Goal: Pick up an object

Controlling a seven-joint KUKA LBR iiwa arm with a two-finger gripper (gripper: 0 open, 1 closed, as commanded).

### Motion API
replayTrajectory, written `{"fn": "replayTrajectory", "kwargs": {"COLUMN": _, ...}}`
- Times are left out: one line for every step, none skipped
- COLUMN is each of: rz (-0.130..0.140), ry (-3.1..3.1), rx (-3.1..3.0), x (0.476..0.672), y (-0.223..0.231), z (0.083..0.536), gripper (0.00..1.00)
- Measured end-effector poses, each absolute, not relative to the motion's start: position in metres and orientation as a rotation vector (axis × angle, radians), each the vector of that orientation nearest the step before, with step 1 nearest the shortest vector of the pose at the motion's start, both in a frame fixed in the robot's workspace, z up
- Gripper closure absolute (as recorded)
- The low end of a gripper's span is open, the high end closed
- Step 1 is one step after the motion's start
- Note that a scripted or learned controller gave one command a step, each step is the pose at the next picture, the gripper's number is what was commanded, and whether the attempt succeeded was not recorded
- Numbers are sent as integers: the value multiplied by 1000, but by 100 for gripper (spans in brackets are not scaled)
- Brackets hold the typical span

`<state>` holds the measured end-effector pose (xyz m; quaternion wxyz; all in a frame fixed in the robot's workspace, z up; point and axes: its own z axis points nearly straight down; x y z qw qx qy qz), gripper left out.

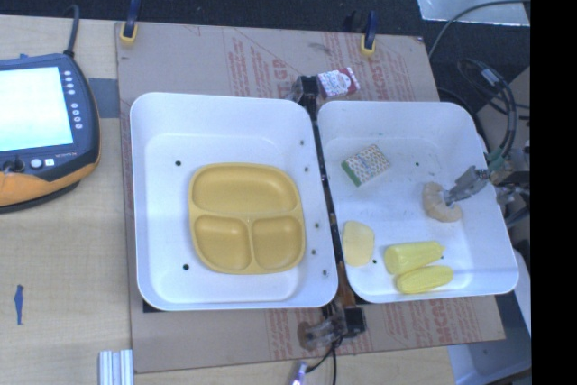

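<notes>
Right now the gripper (465, 185) is reaching into the right bin (455, 123), touching a tan lump (440, 203). Whether its fingers are holding it, I cannot tell.

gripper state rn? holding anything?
Gripper: at the tan round object in the right bin, touching or just above it; open or shut cannot be told, and no grasp is visible.
</notes>
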<state>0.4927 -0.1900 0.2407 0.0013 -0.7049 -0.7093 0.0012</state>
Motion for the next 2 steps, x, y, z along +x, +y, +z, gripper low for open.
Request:
{"fn": "replayTrajectory", "kwargs": {"rz": 7, "ry": -2229, "rx": -2212, "x": 550, "y": -192, "z": 175, "gripper": 0}}
{"fn": "replayTrajectory", "kwargs": {"rz": 7, "ry": -2225, "rx": -2213, "x": 562, "y": -212, "z": 99, "gripper": 0}}
